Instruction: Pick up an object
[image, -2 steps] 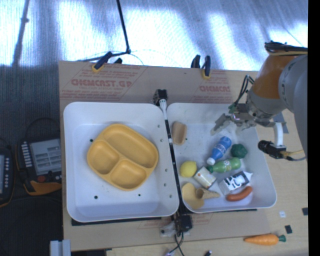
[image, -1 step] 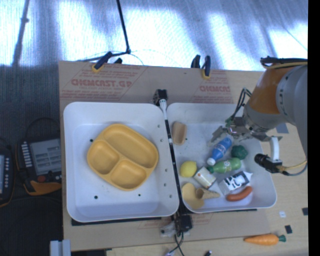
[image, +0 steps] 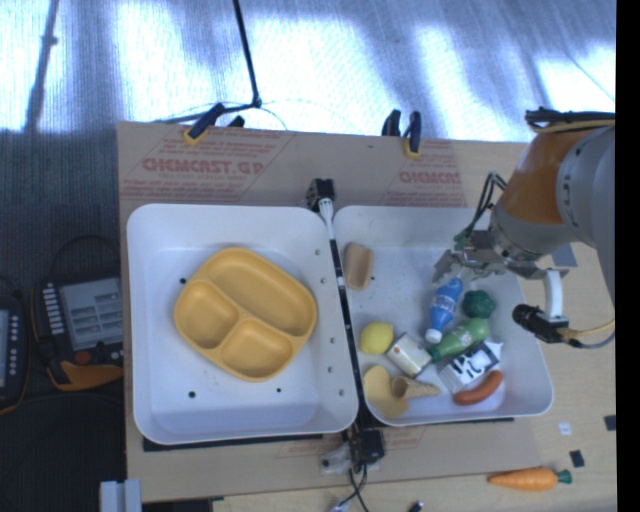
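objects (image: 445, 345), "chemcast gp" board (image: 200, 165)

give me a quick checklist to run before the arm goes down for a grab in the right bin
1. Gripper over the right bin: ok, it hangs above the bin's upper right part.
2. Target under it: ok, the blue bottle lies just below the gripper.
3. Nothing held yet: ok, no object shows between the fingers.
4. Room around the target: not ok, the green bottle and a dark green item crowd the blue bottle.
5. Finger opening: cannot tell from this angle.
6. Left bin: ok, the yellow tray lies apart from the arm's path.
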